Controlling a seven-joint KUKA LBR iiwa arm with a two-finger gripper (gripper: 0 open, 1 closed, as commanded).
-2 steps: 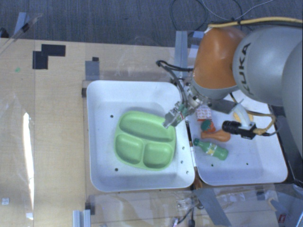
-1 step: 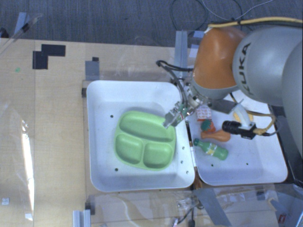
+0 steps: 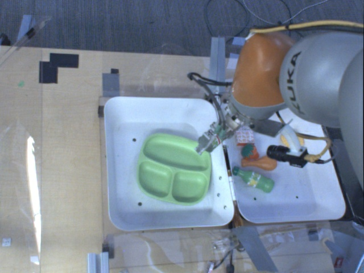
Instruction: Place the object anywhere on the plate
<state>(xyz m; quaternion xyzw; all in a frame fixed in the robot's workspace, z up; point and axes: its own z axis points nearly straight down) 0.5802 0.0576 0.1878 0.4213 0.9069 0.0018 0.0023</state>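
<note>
1. While the tool (image 3: 207, 141) hangs over the upper right rim of the green plate (image 3: 173, 172), I can't tell what it holds, or if its grip is released or clenched; too small and blurred.
2. Plate lies in the left bin (image 3: 122, 152), three compartments, long axis running upper-left to lower-right, mostly down-left of the tool.
3. Loose items sit in the right bin (image 3: 318, 198): green bottle (image 3: 254, 179), orange carrot-like piece (image 3: 260, 164), small red item (image 3: 248, 150), banana (image 3: 290, 138). All right of the tool, apart from the plate.
4. Likely next move: short drop down-left onto the plate.
5. Bins rest on a light wood bench (image 3: 57, 169); dark carpet (image 3: 125, 16) behind.
</note>
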